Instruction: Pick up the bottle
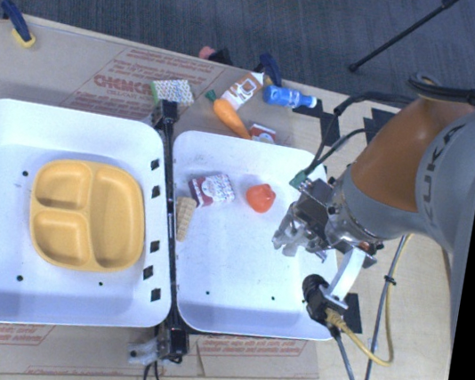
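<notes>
A small blue bottle (285, 98) with a white cap lies on its side on the cardboard behind the right bin (226, 313). Just left of it lies a white and orange bottle (241, 91), also outside the bin. My gripper (294, 239) hangs over the right part of the right bin, well in front of both bottles and to the right of a red-orange round object (260, 197). Nothing shows between its tips.
The right bin also holds a red and white packet (212, 189) and a tan cone (184, 217) by its left wall. A yellow divided plate (86, 213) sits in the left bin. A carrot (230, 117) and a green-white packet (173, 91) lie behind the bins.
</notes>
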`<action>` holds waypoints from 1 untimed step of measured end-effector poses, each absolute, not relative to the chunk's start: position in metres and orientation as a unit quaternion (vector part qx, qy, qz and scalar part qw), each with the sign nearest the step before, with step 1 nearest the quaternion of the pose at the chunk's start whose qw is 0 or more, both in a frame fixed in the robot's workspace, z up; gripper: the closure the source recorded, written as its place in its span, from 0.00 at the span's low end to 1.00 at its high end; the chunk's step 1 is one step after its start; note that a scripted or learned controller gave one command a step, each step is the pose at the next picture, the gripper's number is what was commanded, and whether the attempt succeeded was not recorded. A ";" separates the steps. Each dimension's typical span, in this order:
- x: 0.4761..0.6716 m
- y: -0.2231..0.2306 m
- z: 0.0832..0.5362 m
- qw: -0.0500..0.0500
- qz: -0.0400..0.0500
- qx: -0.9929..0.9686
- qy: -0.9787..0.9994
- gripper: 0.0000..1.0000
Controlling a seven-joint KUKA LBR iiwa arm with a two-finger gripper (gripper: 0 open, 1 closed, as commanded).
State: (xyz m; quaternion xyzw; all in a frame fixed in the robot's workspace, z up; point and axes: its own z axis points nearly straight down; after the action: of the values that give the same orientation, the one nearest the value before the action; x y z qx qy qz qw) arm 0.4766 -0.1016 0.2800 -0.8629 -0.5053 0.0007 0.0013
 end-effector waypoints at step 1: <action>0.475 -0.090 0.182 0.003 0.002 -0.780 -0.626 1.00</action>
State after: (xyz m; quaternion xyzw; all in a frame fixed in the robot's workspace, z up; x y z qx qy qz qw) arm 0.4754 -0.0905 0.1819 -0.7796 -0.6262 0.0016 0.0029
